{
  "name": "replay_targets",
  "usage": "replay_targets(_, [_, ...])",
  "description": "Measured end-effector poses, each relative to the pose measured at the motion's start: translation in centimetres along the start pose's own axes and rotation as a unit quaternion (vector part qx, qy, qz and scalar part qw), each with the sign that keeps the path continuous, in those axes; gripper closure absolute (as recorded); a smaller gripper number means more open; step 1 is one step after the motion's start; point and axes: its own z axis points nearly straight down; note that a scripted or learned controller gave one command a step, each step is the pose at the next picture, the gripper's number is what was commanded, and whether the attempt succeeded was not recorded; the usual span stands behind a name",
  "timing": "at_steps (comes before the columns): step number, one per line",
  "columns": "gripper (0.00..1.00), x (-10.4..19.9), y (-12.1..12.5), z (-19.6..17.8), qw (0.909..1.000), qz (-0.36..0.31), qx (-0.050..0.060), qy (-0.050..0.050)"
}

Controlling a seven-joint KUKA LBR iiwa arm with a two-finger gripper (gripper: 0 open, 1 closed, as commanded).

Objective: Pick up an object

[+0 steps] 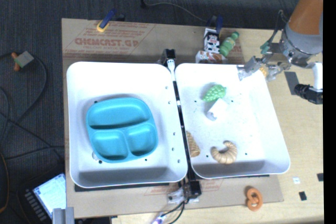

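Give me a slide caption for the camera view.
Hand hovers over the right bin's far corner; green grapes and croissant lie inside, blue tray in left bin.

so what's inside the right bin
The right bin holds green toy grapes, a white piece touching them, a croissant and a brown item by the left wall. Beneath them is hidden.

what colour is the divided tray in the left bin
Light blue, a plain turquoise shade. The divided tray shows clearly in the camera view, lying in the left bin.
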Motion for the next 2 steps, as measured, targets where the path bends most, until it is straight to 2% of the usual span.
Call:
replay_targets(1, [0.00,1.9,2.5,11.6,1.0000,0.000,-0.009,-0.002])
replay_targets(2, [1.00,1.9,2.6,10.5,0.9999,-0.001,-0.010,-0.003])
